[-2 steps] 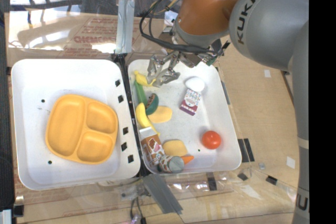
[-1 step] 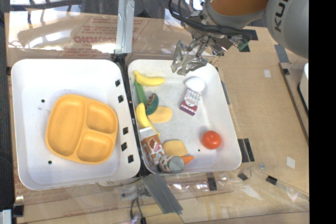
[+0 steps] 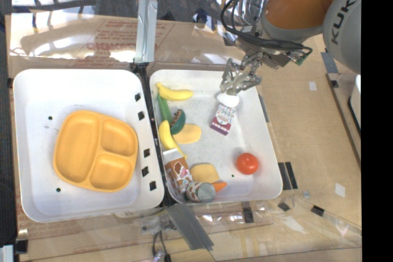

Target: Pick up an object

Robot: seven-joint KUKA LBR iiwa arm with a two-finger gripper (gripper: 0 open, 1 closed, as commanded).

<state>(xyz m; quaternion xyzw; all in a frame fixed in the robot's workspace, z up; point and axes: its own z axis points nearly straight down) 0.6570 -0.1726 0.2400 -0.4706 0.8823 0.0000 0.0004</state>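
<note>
Above right bin point(image 3: 270, 150), arm reaching down, fingers point(image 3: 236, 84) touching small carton point(image 3: 223, 115)

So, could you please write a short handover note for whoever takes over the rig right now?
Gripper: over the right bin's far edge, at the top of the small carton; I cannot tell its grip.
Right bin: two bananas, tomato, a lying can and other toy food.
Left bin: yellow divided tray.
Done: nothing lifted; the carton lies on the bin floor.
Left: grasp and lift one object.
</note>
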